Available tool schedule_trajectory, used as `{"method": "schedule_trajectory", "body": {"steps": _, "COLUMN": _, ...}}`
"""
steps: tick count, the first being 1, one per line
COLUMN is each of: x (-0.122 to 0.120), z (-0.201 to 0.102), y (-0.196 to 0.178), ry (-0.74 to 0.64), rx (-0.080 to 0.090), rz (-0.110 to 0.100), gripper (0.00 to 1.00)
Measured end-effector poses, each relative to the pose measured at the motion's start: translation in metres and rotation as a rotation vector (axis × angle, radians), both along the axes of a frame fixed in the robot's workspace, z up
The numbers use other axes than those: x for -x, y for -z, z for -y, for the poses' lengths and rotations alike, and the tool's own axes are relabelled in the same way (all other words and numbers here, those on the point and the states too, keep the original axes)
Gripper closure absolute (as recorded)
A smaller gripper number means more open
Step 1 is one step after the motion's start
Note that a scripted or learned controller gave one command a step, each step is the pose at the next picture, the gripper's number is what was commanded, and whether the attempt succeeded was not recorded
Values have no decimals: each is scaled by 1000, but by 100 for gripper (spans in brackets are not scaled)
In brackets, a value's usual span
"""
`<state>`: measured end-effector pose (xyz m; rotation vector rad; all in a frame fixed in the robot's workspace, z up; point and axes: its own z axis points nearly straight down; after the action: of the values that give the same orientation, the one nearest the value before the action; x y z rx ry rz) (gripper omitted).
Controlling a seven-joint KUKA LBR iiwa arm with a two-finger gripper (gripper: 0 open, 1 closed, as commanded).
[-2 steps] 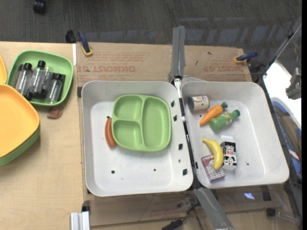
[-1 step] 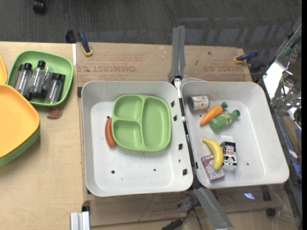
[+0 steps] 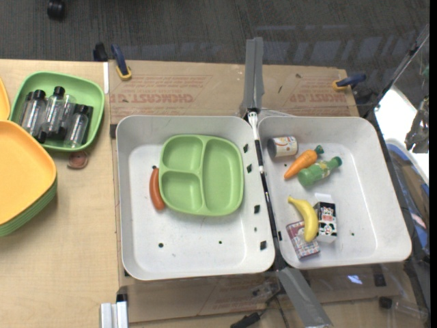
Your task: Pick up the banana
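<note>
Banana, the curved yellow fruit (image 3: 305,217), lies in your right white bin (image 3: 372,248), long axis running toward the near rim; the end effector's state you cannot tell.

Looks like a robotics lab setup, not anyone's kitchen. Two white bins (image 3: 136,251) sit on cardboard sheeting (image 3: 205,91) clamped down with spring clamps (image 3: 121,65) over a wooden tabletop (image 3: 61,272). There's grey office carpet (image 3: 205,12) with a chair caster (image 3: 57,7) behind, and a green tray of sample vials (image 3: 58,118) off to the side.
</note>
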<state>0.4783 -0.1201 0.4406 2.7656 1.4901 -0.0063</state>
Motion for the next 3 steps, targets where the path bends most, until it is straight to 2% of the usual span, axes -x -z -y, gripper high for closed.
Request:
{"method": "schedule_trajectory", "body": {"steps": 1, "x": 0, "z": 27, "y": 0, "ry": -46, "rx": 0, "rz": 0, "gripper": 100}}
{"method": "schedule_trajectory", "body": {"steps": 2, "x": 0, "z": 22, "y": 0, "ry": 335, "rx": 1, "rz": 1, "gripper": 100}}
{"method": "schedule_trajectory", "body": {"steps": 3, "x": 0, "z": 48, "y": 0, "ry": 282, "rx": 1, "rz": 0, "gripper": 100}}
